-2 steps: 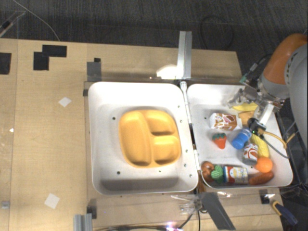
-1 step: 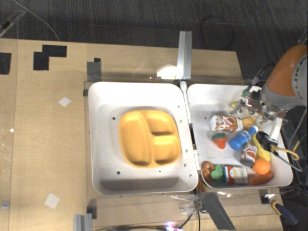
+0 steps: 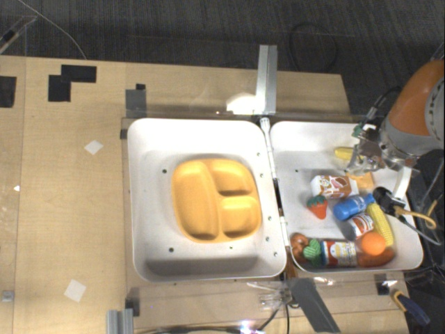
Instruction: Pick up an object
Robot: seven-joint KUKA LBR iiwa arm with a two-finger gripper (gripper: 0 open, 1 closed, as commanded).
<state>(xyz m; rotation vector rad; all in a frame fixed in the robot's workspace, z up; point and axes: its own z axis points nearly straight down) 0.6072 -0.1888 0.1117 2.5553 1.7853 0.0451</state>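
Several small plastic toys (image 3: 348,221) crowd the right bin's (image 3: 306,145) near edge; they look light, stiff and slippery, best gripped across their narrow middles. Whether the gripper (image 3: 363,157) at the far edge is parted or closed, I cannot tell.

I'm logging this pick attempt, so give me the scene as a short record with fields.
left bin: holds a yellow divided tray
right bin: holds a pile of toy food
items in pile: blue bottle, strawberry, corn cob, orange
gripper: over the far part of the right bin, beside a yellow item
held object: none seen
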